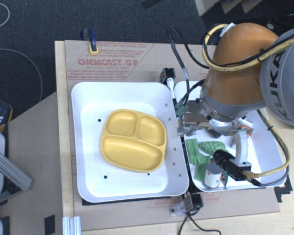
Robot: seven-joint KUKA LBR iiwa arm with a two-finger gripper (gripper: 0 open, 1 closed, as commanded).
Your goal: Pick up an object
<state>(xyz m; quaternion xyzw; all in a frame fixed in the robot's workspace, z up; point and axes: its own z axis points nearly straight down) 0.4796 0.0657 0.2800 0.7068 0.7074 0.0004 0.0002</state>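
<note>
My arm, with its orange band (pixel 237 58), hangs low over the right bin (pixel 277 146), and my gripper (pixel 223 130) points down into the bin's middle, mostly hidden under the wrist. Just below it lie a knobbly green object (pixel 211 145) and a flat green piece (pixel 193 155). A small white bottle (pixel 212 176) with a dark cap lies near the bin's front edge. Beside that bottle is a black object (pixel 231 163). A white tube-like item (pixel 242 147) rests to the gripper's right. Whether anything sits between the gripper's tips is hidden.
The left bin (pixel 85 146) holds a yellow divided plate (pixel 134 140) in its middle. Cables (pixel 186 50) run from the bench's back to the arm, and a yellow hose (pixel 274 168) loops over the right bin's front right corner. Cardboard (pixel 110 58) lies behind the bins.
</note>
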